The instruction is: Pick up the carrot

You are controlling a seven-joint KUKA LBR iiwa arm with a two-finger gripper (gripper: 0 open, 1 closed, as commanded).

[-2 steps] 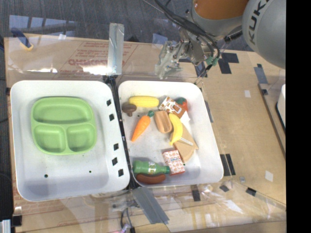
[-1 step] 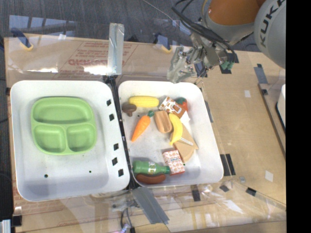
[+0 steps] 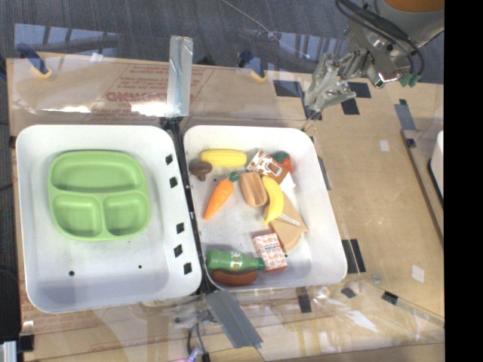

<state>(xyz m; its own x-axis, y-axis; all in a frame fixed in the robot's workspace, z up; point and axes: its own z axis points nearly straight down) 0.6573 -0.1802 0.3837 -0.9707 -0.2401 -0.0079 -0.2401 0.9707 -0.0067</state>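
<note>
The carrot [image 3: 219, 196] lies in the right bin [image 3: 323, 225], between a mushroom [image 3: 200, 169] and a banana [image 3: 273, 199]. The gripper [image 3: 323, 96] hangs above the bin's far right corner; whether its fingers are parted, I cannot tell.

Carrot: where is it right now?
The carrot lies in the right bin, left of centre, just below the corn and beside the mushroom.

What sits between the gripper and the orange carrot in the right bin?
In the camera view, the gripper hovers beyond the right white bin's far corner. Toward the orange carrot lie that bin's rim, a small red-and-white carton and a tan bread-shaped piece.
</note>
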